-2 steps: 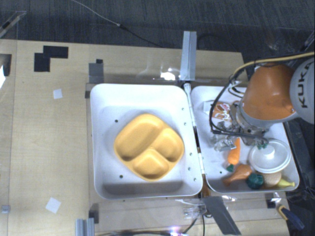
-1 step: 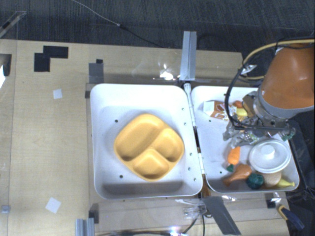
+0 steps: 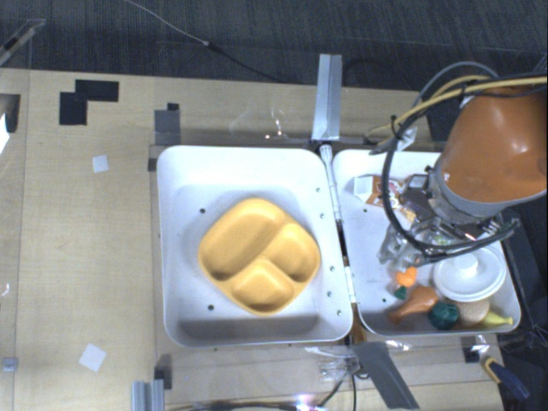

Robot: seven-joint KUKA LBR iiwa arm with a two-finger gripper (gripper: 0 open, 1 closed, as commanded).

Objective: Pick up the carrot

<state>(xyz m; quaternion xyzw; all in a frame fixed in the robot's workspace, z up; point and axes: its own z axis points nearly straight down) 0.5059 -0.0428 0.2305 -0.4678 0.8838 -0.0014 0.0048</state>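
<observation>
Pale wood-grain tabletop fills most of the view, evenly lit, no hard shadows. Black L-shaped marking lies far left of the jaws, near the tabletop's back edge. Two small pale paper squares: one left of the bins, another toward the near left corner. Beyond the back edge, dark ribbed carpet-like floor, crossed by a thin pale cable running diagonally. An upright grey metal post stands behind the seam between the bins. A second grey metal strut angles out at the front edge, below the jaws. Small dark bracket at back left bin corner.
</observation>
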